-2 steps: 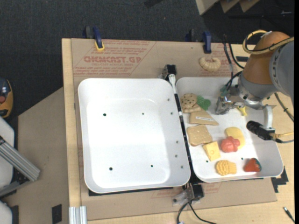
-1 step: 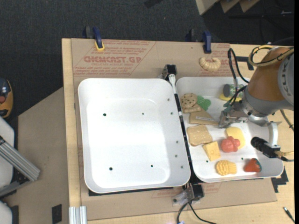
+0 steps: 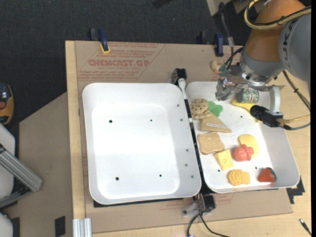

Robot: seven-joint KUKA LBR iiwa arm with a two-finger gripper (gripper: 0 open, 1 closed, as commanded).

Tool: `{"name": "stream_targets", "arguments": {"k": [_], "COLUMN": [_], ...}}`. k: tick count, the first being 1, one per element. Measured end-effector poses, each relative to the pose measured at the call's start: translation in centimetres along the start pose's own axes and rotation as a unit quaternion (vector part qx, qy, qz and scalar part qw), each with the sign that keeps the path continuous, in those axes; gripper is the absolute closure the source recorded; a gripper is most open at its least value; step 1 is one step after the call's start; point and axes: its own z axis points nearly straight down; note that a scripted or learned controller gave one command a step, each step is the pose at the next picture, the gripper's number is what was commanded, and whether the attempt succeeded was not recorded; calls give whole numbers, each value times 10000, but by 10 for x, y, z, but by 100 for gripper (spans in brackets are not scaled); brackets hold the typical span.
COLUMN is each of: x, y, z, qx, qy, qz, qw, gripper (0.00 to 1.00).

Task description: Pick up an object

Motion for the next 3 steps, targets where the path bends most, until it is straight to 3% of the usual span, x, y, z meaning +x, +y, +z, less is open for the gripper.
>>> {"name": "stream_targets", "arguments": {"k": [1,2,3], "x": [80,141,194], "y": [23,15,21], "z": [7,7,-94], "qx": [50,81,31], "qy": [1,7,11], "qz": [24,29,26], "qw": [10000,10000,10000], "gripper": [100,100,100]}}
